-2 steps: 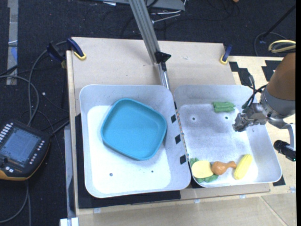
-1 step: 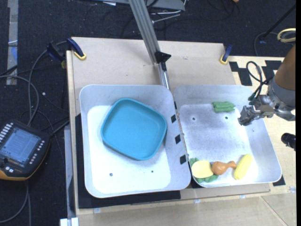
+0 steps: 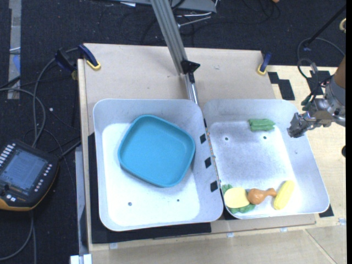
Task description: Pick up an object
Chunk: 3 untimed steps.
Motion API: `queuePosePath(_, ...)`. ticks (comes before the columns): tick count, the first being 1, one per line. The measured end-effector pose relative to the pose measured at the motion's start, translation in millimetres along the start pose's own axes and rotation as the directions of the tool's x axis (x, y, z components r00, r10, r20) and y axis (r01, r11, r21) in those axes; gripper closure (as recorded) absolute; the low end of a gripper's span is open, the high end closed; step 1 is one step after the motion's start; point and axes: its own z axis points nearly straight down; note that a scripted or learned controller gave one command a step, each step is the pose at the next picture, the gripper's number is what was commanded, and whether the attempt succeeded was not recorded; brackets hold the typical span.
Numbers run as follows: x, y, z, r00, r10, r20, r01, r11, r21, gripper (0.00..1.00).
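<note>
Dark floor strewn with cables surrounds the pale wooden bench (image 3: 165,76), which carries two white bins side by side. From my remote station I read the left bin (image 3: 110,202) as holding a blue square plate (image 3: 157,150), and the right bin (image 3: 308,164) as holding a green toy vegetable (image 3: 261,125) near its far wall, with a yellow-and-green piece (image 3: 237,198), an orange drumstick-like toy (image 3: 259,194) and a yellow banana-like toy (image 3: 283,194) clustered along its near edge. The gripper (image 3: 300,126) hovers over the right bin's far right rim, carrying nothing; whether it is apart or together I cannot tell. I judge this the approach step: next I would need to align above one toy, then descend.
</note>
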Motion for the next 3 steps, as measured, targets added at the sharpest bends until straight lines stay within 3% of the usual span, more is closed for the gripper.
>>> queuePosePath(3, 149, 35, -1, 1.0, -0.005, -0.002, 0.005, 1.0, 0.004, 1.0)
